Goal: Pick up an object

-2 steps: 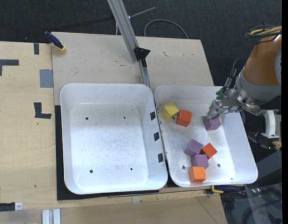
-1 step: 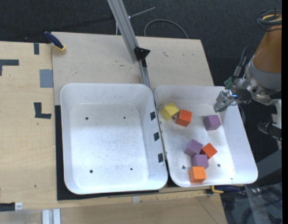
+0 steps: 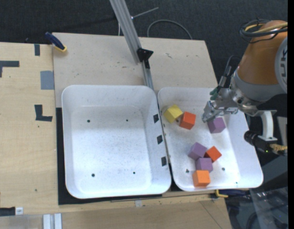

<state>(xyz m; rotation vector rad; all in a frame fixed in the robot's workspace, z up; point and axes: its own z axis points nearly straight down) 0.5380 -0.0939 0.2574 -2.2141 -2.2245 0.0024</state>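
The gripper point(image 3: 213, 114) hangs over the upper part of the right bin point(image 3: 242, 168), at the end of a grey arm point(image 3: 261, 66) with an orange band that reaches in from the right. Whether it is parted or closed cannot be told; dark metal hides the tips. A purple cube point(image 3: 217, 125) sits directly under the gripper, touching or nearly touching it, but it is not clear that the cube is held.

To the left of the gripper, near the bin's upper left corner, a yellow cube point(image 3: 174, 113) lies against an orange cube point(image 3: 187, 120). Lower down, near the middle of the same bin, four more cubes huddle together: a purple cube point(image 3: 197, 150), an orange cube point(image 3: 213, 153) just right of it, another purple cube point(image 3: 204, 164) below them, and an orange cube point(image 3: 201, 178) at the bottom of the cluster. The count is seven cubes in all: three purple, three orange, one yellow, every one in the right bin.

The left bin point(image 3: 70, 128) sits beside it, the two rims touching. Both rest on a pale wooden counter point(image 3: 99, 61). A slanted metal rail point(image 3: 127, 23) runs down from the top edge to the point where the bins meet. A thin cable point(image 3: 170, 25) loops on the counter behind the right bin. A small blue and yellow tool point(image 3: 56, 42) lies at the counter's far left corner.
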